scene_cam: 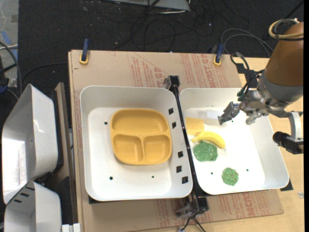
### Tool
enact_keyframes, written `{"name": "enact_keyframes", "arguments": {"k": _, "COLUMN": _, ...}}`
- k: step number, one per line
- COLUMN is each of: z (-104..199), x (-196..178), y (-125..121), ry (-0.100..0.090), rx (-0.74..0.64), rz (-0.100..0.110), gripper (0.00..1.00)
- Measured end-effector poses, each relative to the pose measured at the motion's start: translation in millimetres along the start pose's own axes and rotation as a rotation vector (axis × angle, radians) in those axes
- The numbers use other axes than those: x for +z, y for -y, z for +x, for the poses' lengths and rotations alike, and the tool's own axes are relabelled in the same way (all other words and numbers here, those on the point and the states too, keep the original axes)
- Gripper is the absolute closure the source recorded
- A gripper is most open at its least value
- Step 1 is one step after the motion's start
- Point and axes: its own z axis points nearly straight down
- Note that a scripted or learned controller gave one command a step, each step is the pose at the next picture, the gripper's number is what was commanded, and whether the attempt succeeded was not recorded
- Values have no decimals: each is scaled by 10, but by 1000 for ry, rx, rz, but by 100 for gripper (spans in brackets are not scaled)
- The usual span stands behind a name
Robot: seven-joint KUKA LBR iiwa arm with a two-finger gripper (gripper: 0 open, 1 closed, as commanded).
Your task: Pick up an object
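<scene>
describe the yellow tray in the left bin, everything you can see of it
The tray is a matte yellow-orange piece that looks like plastic, rounded at the corners, with three compartments: one wide one across the far side and two smaller ones side by side on the near side, split by raised ridges. All three look bare. It lies flat, right side up, slightly skewed, near the middle of the left bin, resting on its white floor. Nothing else touches it; the claw is over the right bin.

The arm comes in from the right edge, orange band up top and the grey wrist angled down and to the left. The end effector point(239, 113) hangs off it with two dark fingers that look spread apart, though the angle makes that hard to call.
</scene>
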Motion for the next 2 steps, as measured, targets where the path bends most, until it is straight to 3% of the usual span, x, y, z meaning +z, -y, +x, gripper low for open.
{"name": "enact_keyframes", "arguments": {"k": 1, "z": 2, "x": -65, "y": -23, "ry": 2, "rx": -2, "rz": -12, "gripper": 0}}
{"name": "enact_keyframes", "arguments": {"k": 2, "z": -87, "x": 518, "y": -49, "ry": 2, "rx": 1, "rz": -7, "gripper": 0}}
